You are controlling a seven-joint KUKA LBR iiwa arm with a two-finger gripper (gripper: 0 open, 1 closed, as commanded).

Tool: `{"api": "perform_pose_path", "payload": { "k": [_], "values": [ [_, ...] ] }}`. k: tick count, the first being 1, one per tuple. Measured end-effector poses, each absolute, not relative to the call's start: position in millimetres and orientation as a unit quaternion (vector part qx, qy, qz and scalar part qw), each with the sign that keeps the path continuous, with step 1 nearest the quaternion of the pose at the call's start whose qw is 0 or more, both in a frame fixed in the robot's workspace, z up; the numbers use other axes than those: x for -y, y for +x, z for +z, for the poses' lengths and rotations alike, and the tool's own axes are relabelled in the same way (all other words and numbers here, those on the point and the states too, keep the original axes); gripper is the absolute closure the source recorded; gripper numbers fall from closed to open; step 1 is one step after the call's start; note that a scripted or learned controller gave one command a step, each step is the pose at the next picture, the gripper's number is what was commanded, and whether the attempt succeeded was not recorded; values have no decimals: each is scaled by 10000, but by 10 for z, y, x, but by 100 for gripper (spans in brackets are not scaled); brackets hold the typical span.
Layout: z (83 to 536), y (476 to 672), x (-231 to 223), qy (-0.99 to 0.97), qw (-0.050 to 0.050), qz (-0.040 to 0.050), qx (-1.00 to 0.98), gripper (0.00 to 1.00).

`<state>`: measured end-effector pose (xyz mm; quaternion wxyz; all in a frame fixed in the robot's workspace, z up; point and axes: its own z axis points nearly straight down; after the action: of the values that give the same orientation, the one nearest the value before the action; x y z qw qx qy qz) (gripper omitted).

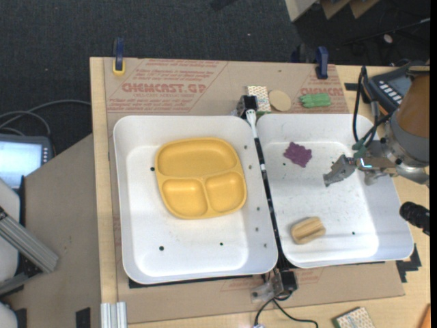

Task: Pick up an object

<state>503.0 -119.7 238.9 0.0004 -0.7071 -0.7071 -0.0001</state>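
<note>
Claw (pixel 339 171) over right bin (pixel 382 248) (holding nothing).

The arm (pixel 416 125) is getting cut off by the right side, so most of it is hiding. The gripper (pixel 339 170) is looking small and fuzzy over the right bin (pixel 382 248). A little patterned card (pixel 351 318) is running off the bottom.

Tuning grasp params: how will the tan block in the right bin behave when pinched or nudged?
The tan block looks rounded and elongated, so it may roll or pivot if nudged off-centre. Its matte surface suggests decent grip. It lies flat, apart from the purple piece, so tipping seems unlikely.
</note>
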Motion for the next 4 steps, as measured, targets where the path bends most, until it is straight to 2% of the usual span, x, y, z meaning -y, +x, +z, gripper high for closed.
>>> {"api": "perform_pose_path", "payload": {
  "k": [1, 2, 3, 4],
  "values": [
    [1289, 5906, 1163, -7062, 11, 9, 7080, 0],
    [816, 6282, 963, -7059, -7, -7, 7083, 0],
    [853, 6684, 1114, -7065, -22, -12, 7077, 0],
    [849, 6141, 1758, -7095, 12, 24, 7047, 0]
  ]
}}
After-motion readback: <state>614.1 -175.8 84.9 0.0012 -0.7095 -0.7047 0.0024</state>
